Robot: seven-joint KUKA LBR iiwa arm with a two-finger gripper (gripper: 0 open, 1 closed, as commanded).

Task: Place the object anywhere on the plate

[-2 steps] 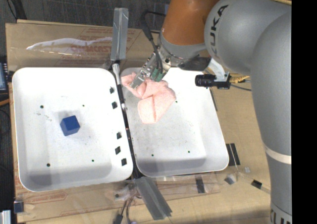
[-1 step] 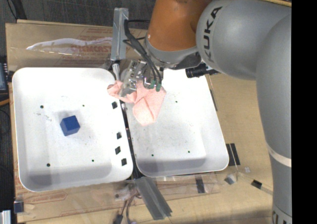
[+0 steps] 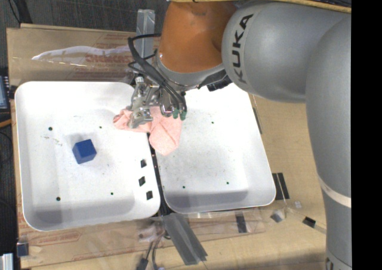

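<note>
Tape strips (image 3: 240,222) and a grey bar (image 3: 184,240) lie nearest on my table (image 3: 292,161), just below the front rims of the two white bins. Next comes the left bin (image 3: 36,143), which holds a small blue cube (image 3: 85,150) resting flat on its floor, toward the left of centre and well apart from everything else; a few dark dots mark the floor around it, and three small black squares sit on its right wall. Beside it the right bin (image 3: 239,161) has a lightly speckled floor. Across the ridge where the two bins meet hangs a pink cloth (image 3: 164,133), the thing I am to move: its crumpled upper part lies over the left bin's back right corner, and its longer lobe droops down into the right bin's left edge. My pincer (image 3: 143,110) is directly on top of that crumpled upper part, its metal fingers (image 3: 138,106) pointing down into the folds, and the cloth looks bunched up between them, so I read them as closed on the cloth. Above it rise my orange band (image 3: 191,30) and grey arm (image 3: 286,48), reaching in from the right. Farthest back, a brown board (image 3: 71,54) lies behind the bins.
</note>
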